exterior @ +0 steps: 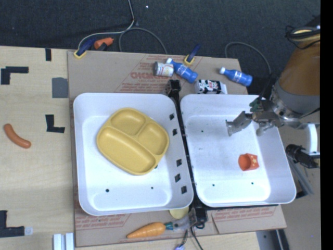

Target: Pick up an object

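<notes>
A small red-orange object [248, 162] lies in the right bin [208, 191], towards its right side. My gripper [247, 127] hangs over the upper right part of that bin, above and apart from the red object. Its fingers [233, 125] are spread open, with nothing between them. The grey arm with its orange band [302, 72] reaches in from the right.
A yellow divided plate [133, 139] fills the middle of the left bin [88, 191]. Blue-and-white bottles [237, 76] and small items lie on the cardboard behind the bins. A toy carrot [148, 230] lies in front, and a sausage [16, 136] far left.
</notes>
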